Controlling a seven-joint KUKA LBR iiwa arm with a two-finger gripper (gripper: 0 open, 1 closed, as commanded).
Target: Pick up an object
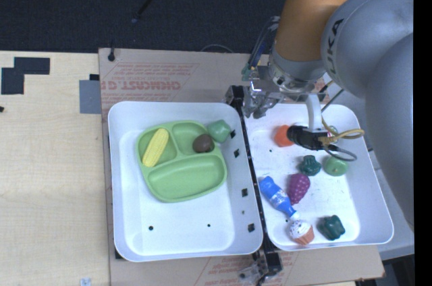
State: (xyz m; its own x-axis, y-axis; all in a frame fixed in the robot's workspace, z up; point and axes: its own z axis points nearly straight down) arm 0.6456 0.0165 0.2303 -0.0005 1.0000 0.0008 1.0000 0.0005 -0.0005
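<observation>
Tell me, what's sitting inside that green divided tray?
The green divided tray holds a yellow corn cob in its left upper compartment and a brown round piece in the right one. The big lower compartment looks bare. Nothing covers the tray.

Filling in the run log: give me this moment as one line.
arm: over right bin back edge | gripper: nothing seen held | tray: left bin, corn in it | orange toy: right bin

Orange toy (283, 135) half behind black cable (307, 138)
</observation>
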